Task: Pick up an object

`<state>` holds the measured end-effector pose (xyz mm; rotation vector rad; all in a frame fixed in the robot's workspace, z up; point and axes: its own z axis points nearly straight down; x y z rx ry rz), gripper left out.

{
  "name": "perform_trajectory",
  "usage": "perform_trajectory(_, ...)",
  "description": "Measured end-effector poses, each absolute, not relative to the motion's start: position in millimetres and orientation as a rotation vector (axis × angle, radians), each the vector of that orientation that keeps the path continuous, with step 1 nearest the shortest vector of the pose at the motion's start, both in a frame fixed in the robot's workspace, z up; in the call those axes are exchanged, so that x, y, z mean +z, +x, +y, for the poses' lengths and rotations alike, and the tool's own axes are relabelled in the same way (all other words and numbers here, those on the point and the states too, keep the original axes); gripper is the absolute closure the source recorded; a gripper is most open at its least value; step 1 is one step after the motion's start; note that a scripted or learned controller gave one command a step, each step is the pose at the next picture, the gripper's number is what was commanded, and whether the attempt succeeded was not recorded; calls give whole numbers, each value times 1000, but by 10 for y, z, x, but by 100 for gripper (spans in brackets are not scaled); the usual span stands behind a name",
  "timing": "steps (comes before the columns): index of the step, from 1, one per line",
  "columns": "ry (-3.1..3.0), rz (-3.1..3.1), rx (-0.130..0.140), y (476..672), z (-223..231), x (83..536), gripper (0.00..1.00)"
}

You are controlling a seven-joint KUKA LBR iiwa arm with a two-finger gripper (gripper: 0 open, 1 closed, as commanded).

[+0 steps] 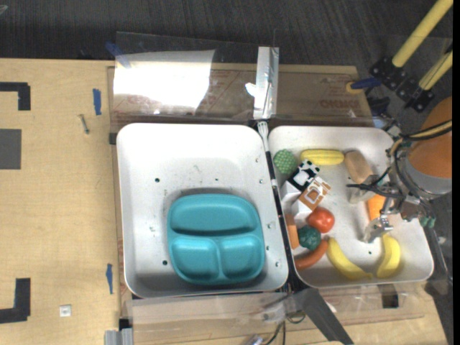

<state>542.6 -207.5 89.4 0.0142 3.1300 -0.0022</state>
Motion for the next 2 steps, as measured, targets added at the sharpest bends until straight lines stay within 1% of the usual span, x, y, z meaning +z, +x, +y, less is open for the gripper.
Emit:
perform_trajectory(1, 11, 3114, -10, 5477, -2071, 1034, 100)
perform_trajectory(2, 10, 3117, -8, 5471, -2066, 1020, 0)
